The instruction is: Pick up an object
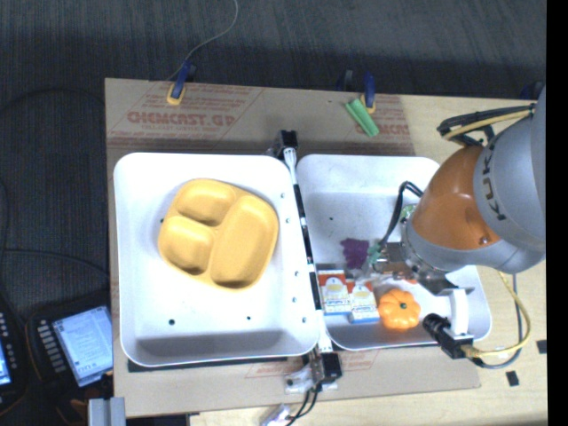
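Two white bins sit side by side on a bench. In the right bin, the arm's wrist hides the gripper, so whether it is clenched or released cannot be told. Just below it lie a small orange pumpkin, two small cartons and a purple item, all crowded toward the near wall. The left bin holds a yellow sectioned tray, tilted diagonally.

Dark grey carpet floor — brown cardboard-covered tabletop, blue clamps at far edge, lit screen lower left.
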Robot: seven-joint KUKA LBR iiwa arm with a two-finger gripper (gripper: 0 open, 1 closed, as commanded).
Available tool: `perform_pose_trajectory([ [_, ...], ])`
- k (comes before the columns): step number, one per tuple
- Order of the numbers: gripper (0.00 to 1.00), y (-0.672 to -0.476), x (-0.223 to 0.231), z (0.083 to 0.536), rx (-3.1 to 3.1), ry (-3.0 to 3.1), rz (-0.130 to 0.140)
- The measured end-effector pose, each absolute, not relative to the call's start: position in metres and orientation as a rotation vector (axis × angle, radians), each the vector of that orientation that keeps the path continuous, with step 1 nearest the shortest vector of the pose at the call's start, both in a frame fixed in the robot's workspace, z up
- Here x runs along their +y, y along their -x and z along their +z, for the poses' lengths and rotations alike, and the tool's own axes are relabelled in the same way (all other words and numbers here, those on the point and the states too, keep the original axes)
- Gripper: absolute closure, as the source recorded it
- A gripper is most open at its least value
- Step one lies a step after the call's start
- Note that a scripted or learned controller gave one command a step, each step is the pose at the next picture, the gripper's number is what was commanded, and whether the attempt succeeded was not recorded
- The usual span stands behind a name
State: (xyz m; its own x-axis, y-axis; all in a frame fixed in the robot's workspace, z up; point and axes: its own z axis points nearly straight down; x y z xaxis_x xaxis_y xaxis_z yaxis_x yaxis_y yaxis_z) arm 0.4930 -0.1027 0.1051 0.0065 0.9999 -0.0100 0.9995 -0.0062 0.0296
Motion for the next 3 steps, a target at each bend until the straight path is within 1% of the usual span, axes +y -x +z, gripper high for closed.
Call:
perform_pose_trajectory([
  [1, 1.00, -0.494, -0.101, 0.115, 2.197, -2.209, 0.024],
  [2, 0.00, -0.494, -0.101, 0.115, 2.198, -2.209, 0.024],
  [3, 0.00, -0.495, -0.096, 0.092, 2.214, -2.214, 0.019],
])
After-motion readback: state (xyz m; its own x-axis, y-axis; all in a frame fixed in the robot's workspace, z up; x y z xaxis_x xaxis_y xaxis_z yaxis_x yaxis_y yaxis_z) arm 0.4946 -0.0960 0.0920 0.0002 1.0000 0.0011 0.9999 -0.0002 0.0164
